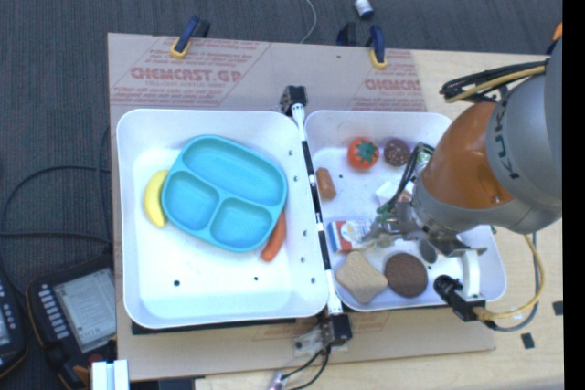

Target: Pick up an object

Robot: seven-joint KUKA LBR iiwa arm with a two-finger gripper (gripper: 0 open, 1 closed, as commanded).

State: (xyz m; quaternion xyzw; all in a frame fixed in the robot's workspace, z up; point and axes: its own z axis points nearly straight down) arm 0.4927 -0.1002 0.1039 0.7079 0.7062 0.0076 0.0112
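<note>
Arm (484, 160) is down in the right bin (475, 283), gripper (388, 224) over the red-and-white packet (347, 235), beside the cookie (405, 274); finger state — cannot tell.

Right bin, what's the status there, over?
Tool low in the right bin, grip unclear. Nothing seen held. Carton, bread slice, brown patty crowd beside it.

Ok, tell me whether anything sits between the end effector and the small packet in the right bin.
Nothing visible sits between them. The end effector is low in the right bin, right at the packet's right edge. The slice of bread and the brown round patty lie just below, beside the approach rather than across it.
</note>
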